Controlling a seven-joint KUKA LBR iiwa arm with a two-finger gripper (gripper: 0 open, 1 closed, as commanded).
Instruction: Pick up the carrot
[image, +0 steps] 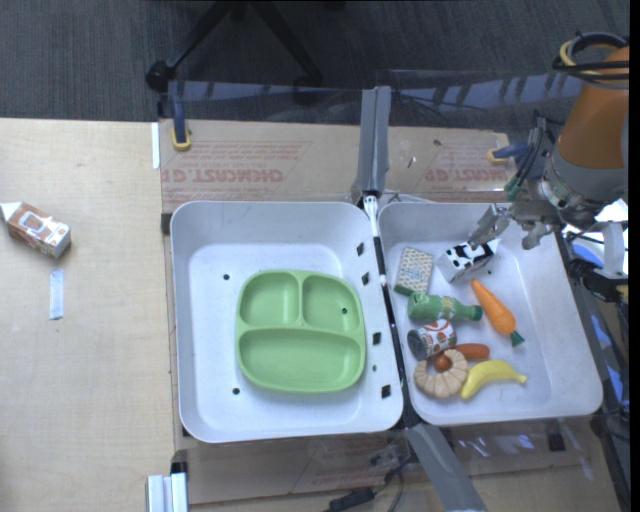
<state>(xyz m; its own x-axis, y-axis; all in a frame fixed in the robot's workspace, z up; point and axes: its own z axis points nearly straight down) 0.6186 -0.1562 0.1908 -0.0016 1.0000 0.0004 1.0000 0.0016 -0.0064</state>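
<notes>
The end effector (500, 222) is hovering near the right bin's back rim — grip state indiscernible — carrot (494, 307) lying untouched below, awaiting descent.

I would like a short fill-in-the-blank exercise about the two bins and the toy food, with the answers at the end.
1. The green divided plate lies in the ____ bin as the camera sees it.
2. The carrot lies in the right bin, with its green end toward the ____ edge of the picture.
3. The fruit beside the small pumpkin is a yellow ____.

Answers: left; bottom; banana
</notes>
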